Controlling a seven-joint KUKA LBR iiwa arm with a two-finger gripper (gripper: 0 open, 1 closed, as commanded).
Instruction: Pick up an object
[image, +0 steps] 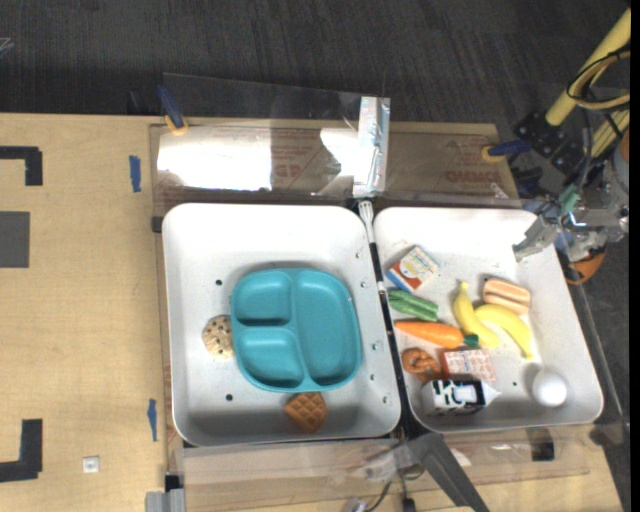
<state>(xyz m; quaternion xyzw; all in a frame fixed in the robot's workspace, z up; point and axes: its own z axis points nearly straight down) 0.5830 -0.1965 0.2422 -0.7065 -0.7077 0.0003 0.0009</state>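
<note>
Camera view, looking down at a slant, takes in two white bins side by side. Left bin (190, 235) carries a teal divided plate (297, 328), a cookie (218, 336) just beside its left edge and a small waffle (306, 409) at its near edge. Right bin (570, 340) holds the likely targets, packed close: a small carton (414, 267), a green bean pod (412, 304), a carrot (432, 333), a banana (492, 322), a hot dog (506, 292), a black-and-white carton (458, 394) and a white ball (549, 387).

The gripper (541, 234) sits at the right bin's far right corner, above the rim and apart from every item; whether its claw is apart or together I cannot tell.

These look like light, stiff plastic toy foods, probably smooth and a little slippery. The banana seems the easiest pick: grasp across its narrow middle. The ball would likely roll away.
</note>
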